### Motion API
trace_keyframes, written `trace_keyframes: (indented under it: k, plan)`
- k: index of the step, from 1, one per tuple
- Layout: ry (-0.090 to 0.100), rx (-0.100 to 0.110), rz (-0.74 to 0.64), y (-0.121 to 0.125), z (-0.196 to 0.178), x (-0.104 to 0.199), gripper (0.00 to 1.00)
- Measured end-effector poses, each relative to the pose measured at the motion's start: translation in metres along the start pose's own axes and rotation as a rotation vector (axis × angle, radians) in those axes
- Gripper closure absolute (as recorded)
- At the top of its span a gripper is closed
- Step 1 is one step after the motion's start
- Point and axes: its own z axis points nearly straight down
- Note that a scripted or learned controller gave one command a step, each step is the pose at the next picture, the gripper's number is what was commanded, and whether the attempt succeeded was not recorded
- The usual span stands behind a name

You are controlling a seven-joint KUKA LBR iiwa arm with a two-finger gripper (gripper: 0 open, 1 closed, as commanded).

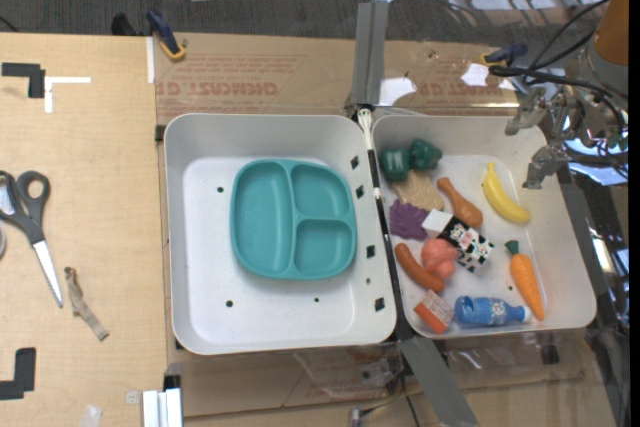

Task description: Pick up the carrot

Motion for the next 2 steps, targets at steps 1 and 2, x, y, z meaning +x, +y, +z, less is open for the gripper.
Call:
trace_keyframes:
  k: [1, 2]
  plan:
    - [0.0, 0.0, 0.085, -0.002, 0.121, 0.071, 0.0]
    - [0.001, 0.0, 0.171, -0.013, 0.121, 0.134, 0.0]
